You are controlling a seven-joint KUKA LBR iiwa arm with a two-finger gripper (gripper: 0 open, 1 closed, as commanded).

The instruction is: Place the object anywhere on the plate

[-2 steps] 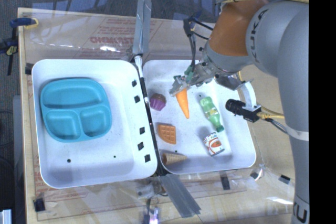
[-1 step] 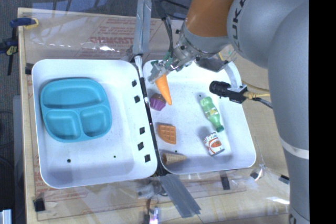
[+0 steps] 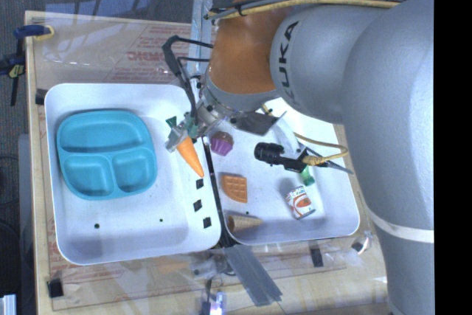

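Grey KUKA arm's jaws (image 3: 184, 130) look clamped on the leafy top of the orange plastic carrot (image 3: 190, 155), hanging over the left bin's 3 o'clock side, not yet on the blue sectioned plate (image 3: 107, 153) at 9 o'clock.

The right bin (image 3: 335, 229) holds a waffle (image 3: 235, 187), a cone (image 3: 243, 221), a purple piece (image 3: 221, 144) — and a small can (image 3: 299, 202) toward its front-right corner.

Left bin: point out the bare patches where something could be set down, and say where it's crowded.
The blue plate has three bare compartments. The left bin has bare floor below the plate, along the near wall. It is crowded at the divider: carrot, purple toy, waffle and cone.
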